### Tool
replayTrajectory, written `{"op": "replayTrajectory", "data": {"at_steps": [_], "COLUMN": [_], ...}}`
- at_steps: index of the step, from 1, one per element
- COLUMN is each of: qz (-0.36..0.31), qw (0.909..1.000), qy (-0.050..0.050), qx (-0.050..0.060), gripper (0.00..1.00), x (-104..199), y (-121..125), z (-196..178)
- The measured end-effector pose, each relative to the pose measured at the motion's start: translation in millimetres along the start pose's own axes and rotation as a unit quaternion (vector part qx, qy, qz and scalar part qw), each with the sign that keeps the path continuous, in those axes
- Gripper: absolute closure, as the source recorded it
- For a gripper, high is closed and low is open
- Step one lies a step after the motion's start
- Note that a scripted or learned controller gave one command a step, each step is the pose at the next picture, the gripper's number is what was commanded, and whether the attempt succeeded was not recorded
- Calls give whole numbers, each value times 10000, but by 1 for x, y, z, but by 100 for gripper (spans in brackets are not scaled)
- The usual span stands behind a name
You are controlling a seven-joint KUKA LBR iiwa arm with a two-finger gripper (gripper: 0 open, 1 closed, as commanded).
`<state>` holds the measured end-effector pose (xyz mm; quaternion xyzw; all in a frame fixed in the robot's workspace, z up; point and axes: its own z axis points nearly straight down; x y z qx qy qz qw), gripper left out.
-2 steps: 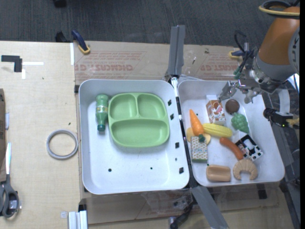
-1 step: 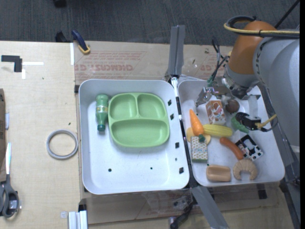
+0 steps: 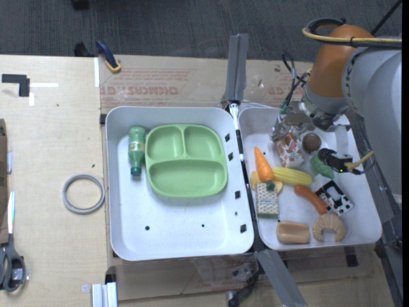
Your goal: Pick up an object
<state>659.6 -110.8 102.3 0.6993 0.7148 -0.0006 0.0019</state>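
At the frame's upper right, the gripper [image 3: 289, 123] hovered in the right bin [image 3: 364, 229]; its opening could not be judged. A red-and-white packet [image 3: 289, 149] stood just below it, long axis upright.

You see a bulky light-grey cylindrical robot arm [image 3: 383, 82] with a glossy orange band [image 3: 333, 62] above its wrist. A yellow-and-black cable loop [image 3: 332, 27] crosses the band, and thin black cables [image 3: 291, 82] run beside the wrist.
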Motion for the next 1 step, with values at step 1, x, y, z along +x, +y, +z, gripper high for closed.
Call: {"op": "replayTrajectory", "data": {"at_steps": [1], "qz": [-126], "qw": [9999], "qy": [11], "qx": [14], "gripper": [100], "x": [43], "y": [1], "z": [-118]}}
